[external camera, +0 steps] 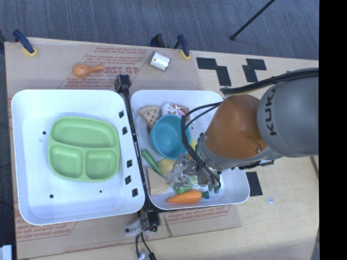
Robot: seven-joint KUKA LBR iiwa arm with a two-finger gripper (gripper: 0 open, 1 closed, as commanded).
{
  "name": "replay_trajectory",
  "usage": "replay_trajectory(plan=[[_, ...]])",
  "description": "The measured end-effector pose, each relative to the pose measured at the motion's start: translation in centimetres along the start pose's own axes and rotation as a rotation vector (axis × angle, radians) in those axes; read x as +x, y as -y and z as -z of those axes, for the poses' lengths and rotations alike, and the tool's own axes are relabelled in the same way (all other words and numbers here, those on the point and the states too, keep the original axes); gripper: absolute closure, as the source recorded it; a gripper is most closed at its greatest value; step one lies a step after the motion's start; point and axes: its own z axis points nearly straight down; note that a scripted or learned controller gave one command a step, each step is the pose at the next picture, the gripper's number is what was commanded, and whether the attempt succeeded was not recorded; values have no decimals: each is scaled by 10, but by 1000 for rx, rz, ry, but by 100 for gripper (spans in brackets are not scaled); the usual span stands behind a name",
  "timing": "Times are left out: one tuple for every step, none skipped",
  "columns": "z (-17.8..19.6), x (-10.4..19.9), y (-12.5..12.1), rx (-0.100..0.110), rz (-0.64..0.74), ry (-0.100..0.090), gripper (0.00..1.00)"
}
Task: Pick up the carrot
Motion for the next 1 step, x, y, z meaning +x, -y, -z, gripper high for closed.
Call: replay_trajectory(plan=[[137, 5, -37, 1, 182, 16, 100]])
